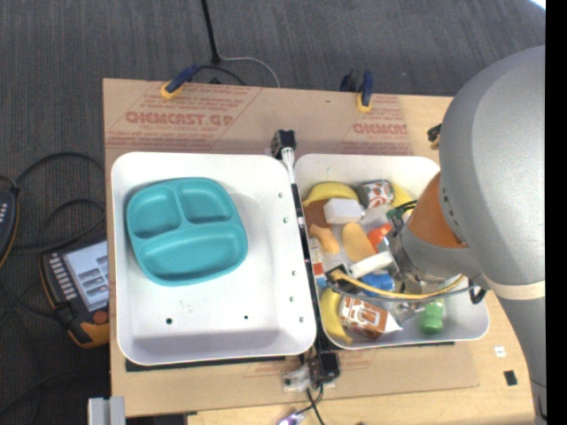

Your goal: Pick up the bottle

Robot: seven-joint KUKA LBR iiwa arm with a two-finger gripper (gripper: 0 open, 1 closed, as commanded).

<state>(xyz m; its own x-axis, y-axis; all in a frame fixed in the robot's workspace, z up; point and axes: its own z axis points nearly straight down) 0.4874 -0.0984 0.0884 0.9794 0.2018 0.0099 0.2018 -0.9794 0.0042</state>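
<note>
Grey arm (505,175) is closest to the lens and covers the 3 o'clock side of the right bin (461,330). Its orange band sits directly above the clutter, which suggests the wrist is pointed straight down for a top grasp. The pincer (412,277) hangs below the wrist, low among the objects. Its own housing and a loop of yellow cable hide its working end, so I cannot tell whether it is wide, narrow or holding anything.

The right bin is crowded because it serves as the source pile. It holds a banana (326,191) at 11 o'clock, a brown printed packet (363,319) at 7 o'clock, and assorted small items heaped between them. The left bin (266,326) holds a teal divided tray (186,228) lying flat toward 10 o'clock. Two clamps (180,81) pin the cardboard sheet (399,122) at the 12 o'clock edge, presumably to stop the base from shifting.

The bottle (431,317) is probably the small green item at the 5 o'clock corner of the right bin, though at this resolution its shape is not certain. It lies on the bin floor just beside the pincer, at about 5 o'clock from it, and is not seen gripped. In my judgement a short correction toward that corner is needed before any closure.
</note>
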